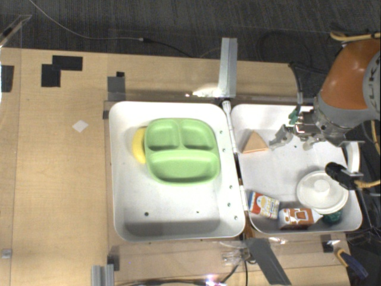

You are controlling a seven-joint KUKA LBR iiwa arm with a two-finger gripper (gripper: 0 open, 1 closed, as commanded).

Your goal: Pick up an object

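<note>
My gripper (pixel 284 136) hangs over the back of the right bin (pixel 280 171), coming in from the right under the grey wrist and orange band. Just left of it, apart from it, a tan wedge-shaped block (pixel 255 143) lies near the bin's back left corner. A white round bowl (pixel 321 191) sits at the right front. Along the front wall lie a small white and red carton (pixel 265 205) and a brown and white carton (pixel 296 217), with a small dark green thing (pixel 332 217) beside them.
The left bin (pixel 172 210) holds a green divided plate (pixel 180 149) with a yellow thing (pixel 138 146) poking out from under its left edge. A metal post (pixel 228 70) stands behind the divider between the bins.
</note>
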